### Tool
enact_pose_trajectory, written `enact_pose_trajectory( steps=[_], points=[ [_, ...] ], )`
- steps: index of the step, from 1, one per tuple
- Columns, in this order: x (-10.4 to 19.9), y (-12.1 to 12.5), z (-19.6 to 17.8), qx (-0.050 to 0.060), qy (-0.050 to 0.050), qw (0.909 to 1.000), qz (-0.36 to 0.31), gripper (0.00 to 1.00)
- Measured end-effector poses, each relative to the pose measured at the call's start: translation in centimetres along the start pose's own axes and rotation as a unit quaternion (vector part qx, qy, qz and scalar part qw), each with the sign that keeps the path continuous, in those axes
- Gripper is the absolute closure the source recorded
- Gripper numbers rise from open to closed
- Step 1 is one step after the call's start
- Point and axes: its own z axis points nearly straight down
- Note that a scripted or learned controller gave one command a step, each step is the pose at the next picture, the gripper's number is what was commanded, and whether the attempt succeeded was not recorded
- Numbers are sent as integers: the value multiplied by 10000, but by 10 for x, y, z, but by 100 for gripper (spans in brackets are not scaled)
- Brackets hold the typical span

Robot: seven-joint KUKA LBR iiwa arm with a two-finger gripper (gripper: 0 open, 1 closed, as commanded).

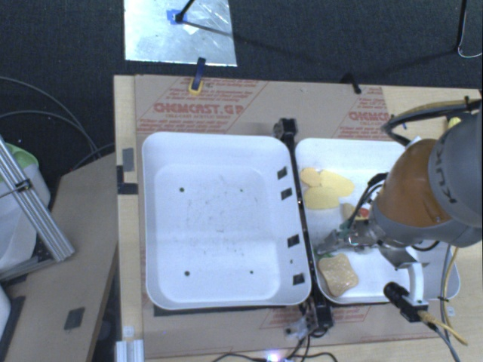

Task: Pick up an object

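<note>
In the right bin point(355, 153) lie two pale yellow flat pieces point(326, 188) near its left wall and a tan speckled sponge-like block point(339, 274) at the front left corner. A small pale object point(348, 210) sits just left of the arm. My gripper point(337, 238) hangs low over the right bin between the yellow pieces and the tan block, just above the block. The big grey and orange wrist point(423, 194) covers the bin's right half and hides whatever lies beneath it.
The left bin point(219, 217) is bare white with a few specks. A black divider with clips point(296, 210) runs between the bins. Cardboard point(226, 104) lies under both. A metal plate point(179, 19) rests at the back; an aluminium frame point(30, 210) stands far left.
</note>
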Motion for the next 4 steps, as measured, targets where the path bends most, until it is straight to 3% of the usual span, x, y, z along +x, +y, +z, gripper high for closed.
enact_pose_trajectory(
  steps=[1, 2, 3, 4],
  points=[
    [0, 2, -11, -18, 2, 10000, -12, 100],
    [80, 19, -102, -32, 12, 10000, -65, 100],
    [111, 16, -268, -71, 13, 10000, -48, 100],
    [135, 0, -246, 19, 2, 10000, -29, 100]
  ],
)
